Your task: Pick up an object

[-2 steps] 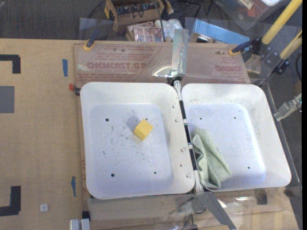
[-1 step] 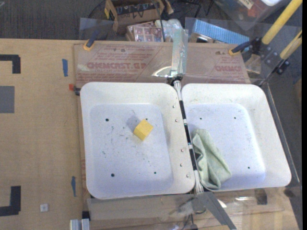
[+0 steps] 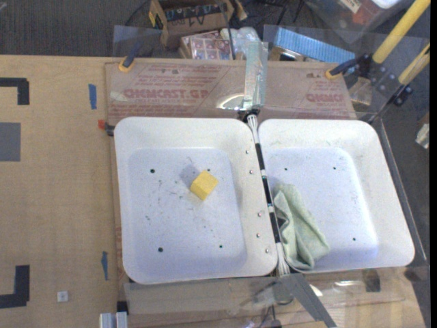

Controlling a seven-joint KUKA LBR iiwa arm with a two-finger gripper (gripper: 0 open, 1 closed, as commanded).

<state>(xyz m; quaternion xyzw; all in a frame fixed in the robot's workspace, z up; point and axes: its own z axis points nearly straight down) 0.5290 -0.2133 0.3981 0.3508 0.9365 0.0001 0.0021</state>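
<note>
A small yellow block (image 3: 203,185) is sitting near the left bin's (image 3: 136,251) centre. A pale green cloth (image 3: 298,229) is lying crumpled at seven o'clock in the right bin (image 3: 369,149), touching its left wall.

evenly lit from overhead, fairly bright. glaring softly off the clear plastic sheet (image 3: 232,91) behind the white bins (image 3: 136,142). casting a small soft shadow up-left of the yellow block (image 3: 203,185). looking slightly grainy, softening toward the edges.
</note>
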